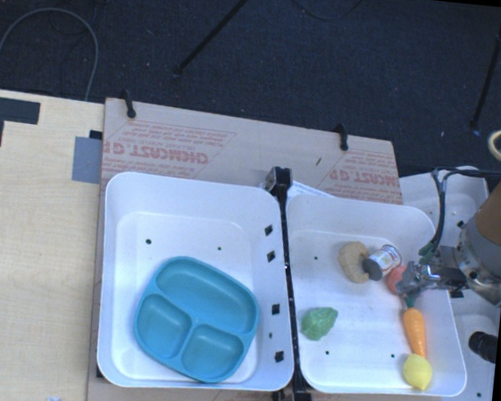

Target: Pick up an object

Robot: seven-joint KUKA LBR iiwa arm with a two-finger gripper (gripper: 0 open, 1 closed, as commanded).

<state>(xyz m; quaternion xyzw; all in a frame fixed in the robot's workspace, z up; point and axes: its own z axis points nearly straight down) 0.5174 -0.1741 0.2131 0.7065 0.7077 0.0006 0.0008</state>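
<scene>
Listing by size, largest first.

Counter point(19, 259): pale wood, bearing a cardboard sheet point(247, 154) with red print reading mirrored and upside down; the letters cannot be made out with any certainty.

Left bin point(134, 200): white, shallow. Holds a blue tray point(197, 318) with three compartments, lying flat toward the near side.

Right bin point(338, 219): white, shallow, touching the left bin along a black divider. Holds the small items below.

Arm point(490, 231): enters from the right, over the right bin's far right edge.

Claw point(419, 279): low at the right wall of the right bin, just beside the red item and above the carrot. Whether it is spread or closed cannot be told, nor whether it has hold of anything.

Carrot point(414, 332): orange, lying lengthwise by the right wall.

Beige lump point(352, 260): rounded, touching the can.

Green lump point(318, 322): near the divider, well apart from the rest.

Lemon point(418, 372): yellow, near right corner.

Can point(380, 258): small, silvery, on its side; label too small to read.

Red item point(394, 277): partly hidden beside the claw.

Handling note: the candidates nearest the claw are the red item and the carrot. A good pick would likely centre over one item alone, keeping off the bin wall and the can, and close across the carrot's narrow width.
</scene>
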